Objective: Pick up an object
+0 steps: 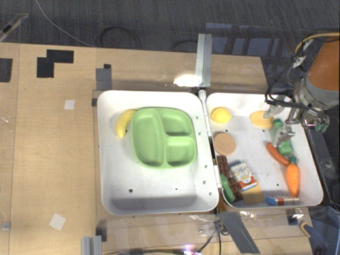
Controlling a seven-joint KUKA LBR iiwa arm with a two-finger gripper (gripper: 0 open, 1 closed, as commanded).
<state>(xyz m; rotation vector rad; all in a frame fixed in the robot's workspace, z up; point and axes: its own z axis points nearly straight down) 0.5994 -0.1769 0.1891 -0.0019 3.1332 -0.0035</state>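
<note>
My gripper (285, 127) hangs over the right side of the right bin (316, 196), under the arm's orange band. Just below it lies a green toy (286, 146), with a small orange carrot (277, 154) against it. A larger carrot (292, 178) lies nearer the front. To the gripper's left are a pale yellow piece (260, 119) and a lemon (220, 115). I see nothing held. The gripper's body hides part of the green toy.
The right bin also holds a tan disc (224, 143), a small carton (243, 176), a brown bar (223, 169), a tan block (253, 196) and a marker (283, 200). The left bin (114, 195) holds a green divided plate (162, 137) and a banana (124, 122).
</note>
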